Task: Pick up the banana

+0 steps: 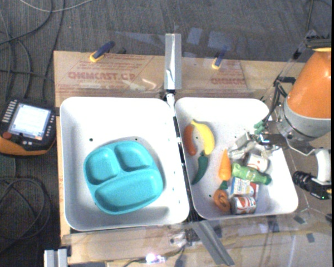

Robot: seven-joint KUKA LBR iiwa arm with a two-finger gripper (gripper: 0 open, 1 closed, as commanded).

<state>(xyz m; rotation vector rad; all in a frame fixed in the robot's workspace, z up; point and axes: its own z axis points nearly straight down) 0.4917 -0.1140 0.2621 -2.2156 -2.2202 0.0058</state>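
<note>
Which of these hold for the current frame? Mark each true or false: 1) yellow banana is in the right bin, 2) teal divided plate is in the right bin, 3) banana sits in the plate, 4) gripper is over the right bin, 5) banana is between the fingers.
1) The yellow curved banana lies in the right white bin: true.
2) The teal three-compartment plastic plate is in the right bin: false, it sits in the left white bin.
3) The banana sits in the plate: false, it lies on the right bin's floor near the divider, beside an orange-red sausage-shaped toy.
4) The gripper is over the right bin: true.
5) The banana is between the fingers: false, it lies apart from the gripper, to its left in the view.
</note>
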